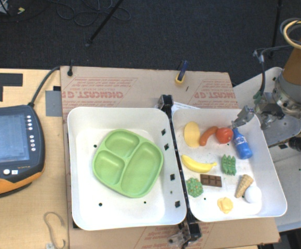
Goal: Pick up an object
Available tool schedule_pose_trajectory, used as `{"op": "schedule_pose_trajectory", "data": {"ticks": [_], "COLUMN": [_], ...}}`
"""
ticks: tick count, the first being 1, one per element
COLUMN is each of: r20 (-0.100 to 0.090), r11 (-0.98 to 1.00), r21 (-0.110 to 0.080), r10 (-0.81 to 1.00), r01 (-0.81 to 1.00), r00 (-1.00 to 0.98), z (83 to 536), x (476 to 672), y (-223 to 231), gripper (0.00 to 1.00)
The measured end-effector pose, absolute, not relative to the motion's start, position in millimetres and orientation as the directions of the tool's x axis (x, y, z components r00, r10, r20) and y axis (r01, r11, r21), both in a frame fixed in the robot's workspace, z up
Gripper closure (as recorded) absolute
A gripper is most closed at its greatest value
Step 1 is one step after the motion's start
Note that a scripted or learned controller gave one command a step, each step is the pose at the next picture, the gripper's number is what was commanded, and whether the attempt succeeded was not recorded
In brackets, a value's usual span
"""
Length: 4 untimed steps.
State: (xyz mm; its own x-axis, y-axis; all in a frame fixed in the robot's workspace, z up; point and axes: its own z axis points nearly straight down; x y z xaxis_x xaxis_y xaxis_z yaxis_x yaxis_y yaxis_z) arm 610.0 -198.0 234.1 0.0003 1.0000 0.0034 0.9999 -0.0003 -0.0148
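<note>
Gripper (pixel 245 117) poised at the upper right edge of the right bin (pixel 275 183), nothing seen between its fingers; how far they are spread cannot be told.

Just below the gripper a blue bottle (pixel 242 144) is seen lying, with a red tomato (pixel 223 135) and an orange-red sausage (pixel 209 135) touching each other to its left. Further left a yellow lemon (pixel 192 134) is placed, with a banana (pixel 197 164) beneath it. A green ridged toy (pixel 229 164), a chocolate bar (pixel 210 180), broccoli (pixel 194 187), an ice-cream cone (pixel 243 185), a white egg (pixel 252 194) and a small yellow piece (pixel 224 205) are spread lower down. A green divided plate (pixel 128 162) is held by the left bin (pixel 83 201).
</note>
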Motion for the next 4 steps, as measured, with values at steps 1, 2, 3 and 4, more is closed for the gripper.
{"op": "schedule_pose_trajectory", "data": {"ticks": [1,2,3,4], "r20": [0.001,0.001,0.002,-0.004], "r11": [0.001,0.004,0.006,0.006], "r21": [-0.003,-0.006,-0.007,0.012], "r10": [1.0,1.0,1.0,1.0], "r01": [1.0,1.0,1.0,1.0], "r00": [-0.001,-0.004,-0.006,-0.006], "z": [241,183,126,115], "x": [612.0,621.5,630.0,634.7], "y": [-198,-199,-201,-201], "gripper": [0.0,0.0,0.0,0.0]}}
